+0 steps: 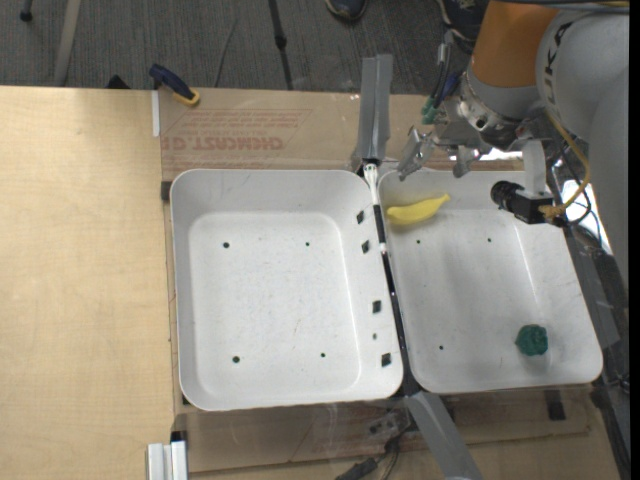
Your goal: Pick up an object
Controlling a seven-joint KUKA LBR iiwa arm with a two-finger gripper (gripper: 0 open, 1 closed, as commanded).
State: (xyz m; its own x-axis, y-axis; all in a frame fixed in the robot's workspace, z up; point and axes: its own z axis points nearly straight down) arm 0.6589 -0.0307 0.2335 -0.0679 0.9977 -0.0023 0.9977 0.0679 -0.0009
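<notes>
My two-finger gripper point(436, 158) hangs over the far edge of the right white bin point(560, 368), fingers spread apart and holding nothing. The curved yellow plastic banana point(416, 210) lies just below it by the bin's left wall; a small green ball point(532, 341) sits near the front right corner

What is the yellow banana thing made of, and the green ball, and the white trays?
The banana looks like smooth plastic or foam, a toy: even yellow, slight sheen. The green ball seems soft or fuzzy, with a matte, uneven edge, though it is small and hard to judge. The white bins look like thin moulded plastic with rounded corners.
</notes>
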